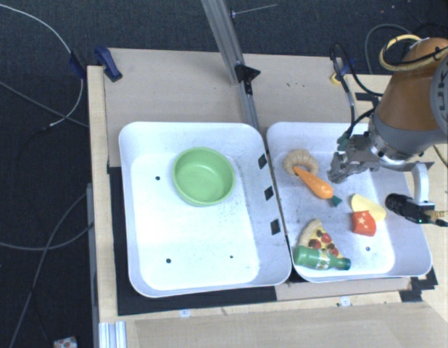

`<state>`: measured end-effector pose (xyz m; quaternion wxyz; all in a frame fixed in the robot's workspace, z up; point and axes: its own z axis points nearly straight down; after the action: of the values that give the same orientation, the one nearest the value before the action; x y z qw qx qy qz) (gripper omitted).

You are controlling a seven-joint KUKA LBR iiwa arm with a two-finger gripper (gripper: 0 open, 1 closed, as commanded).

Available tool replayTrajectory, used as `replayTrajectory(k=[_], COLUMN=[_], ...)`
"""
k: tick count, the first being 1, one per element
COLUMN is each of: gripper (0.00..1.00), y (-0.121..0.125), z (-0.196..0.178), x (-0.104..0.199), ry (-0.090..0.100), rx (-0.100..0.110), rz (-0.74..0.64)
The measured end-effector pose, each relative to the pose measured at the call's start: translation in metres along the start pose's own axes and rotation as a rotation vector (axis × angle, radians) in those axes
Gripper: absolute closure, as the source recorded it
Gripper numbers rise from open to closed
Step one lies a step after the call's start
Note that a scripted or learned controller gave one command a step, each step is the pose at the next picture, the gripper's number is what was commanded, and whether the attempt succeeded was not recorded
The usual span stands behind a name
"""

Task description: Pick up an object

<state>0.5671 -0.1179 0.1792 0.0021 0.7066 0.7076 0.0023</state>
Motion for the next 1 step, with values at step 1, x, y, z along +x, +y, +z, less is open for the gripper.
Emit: replayTrajectory(k=[1], gripper=[1.00], y=[0.0020], z=[-0.0558], x=[0.0004], ry=[0.000], rx=[-0.001], rz=[0.001])
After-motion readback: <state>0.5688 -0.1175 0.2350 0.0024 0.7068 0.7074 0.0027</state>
